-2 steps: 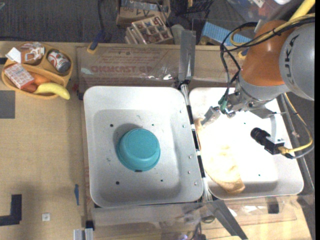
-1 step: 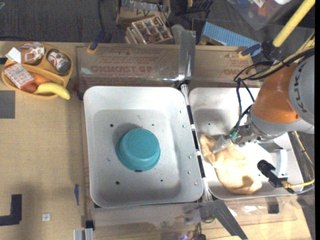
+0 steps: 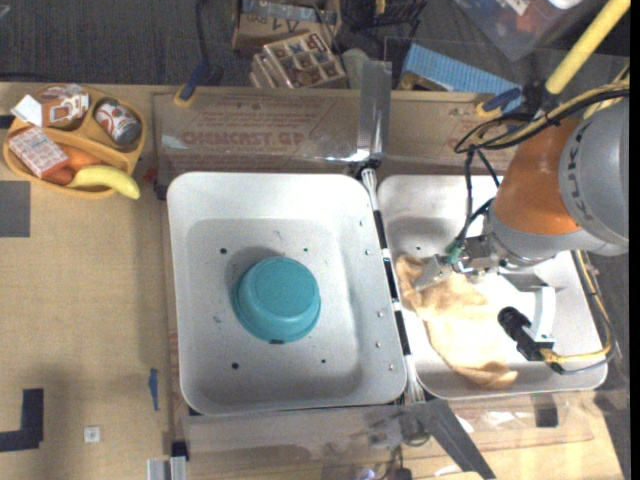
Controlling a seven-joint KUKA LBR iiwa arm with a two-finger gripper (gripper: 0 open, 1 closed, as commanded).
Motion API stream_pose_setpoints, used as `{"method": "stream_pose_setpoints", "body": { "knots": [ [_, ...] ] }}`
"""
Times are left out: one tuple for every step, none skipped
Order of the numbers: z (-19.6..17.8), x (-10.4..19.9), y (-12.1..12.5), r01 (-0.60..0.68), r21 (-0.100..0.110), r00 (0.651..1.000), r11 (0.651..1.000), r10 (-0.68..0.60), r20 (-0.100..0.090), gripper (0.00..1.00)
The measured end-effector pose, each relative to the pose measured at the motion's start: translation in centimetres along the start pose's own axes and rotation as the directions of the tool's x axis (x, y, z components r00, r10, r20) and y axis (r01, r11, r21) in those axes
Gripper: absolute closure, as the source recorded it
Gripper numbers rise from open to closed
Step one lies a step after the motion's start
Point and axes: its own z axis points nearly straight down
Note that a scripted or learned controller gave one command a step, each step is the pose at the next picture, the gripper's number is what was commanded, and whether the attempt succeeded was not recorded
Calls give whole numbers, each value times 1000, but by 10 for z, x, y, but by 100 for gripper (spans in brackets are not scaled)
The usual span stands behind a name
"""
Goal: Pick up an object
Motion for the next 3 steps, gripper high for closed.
{"method": "stream_pose_setpoints", "body": {
  "knots": [
    [-11, 0, 2, -2, -8, 1000, 1000, 2, -1, 100],
    [-11, 0, 2, -2, -7, 1000, 1000, 2, 0, 0],
    [4, -8, 38, 42, 6, 999, 999, -42, -1, 0]
  ]
}}
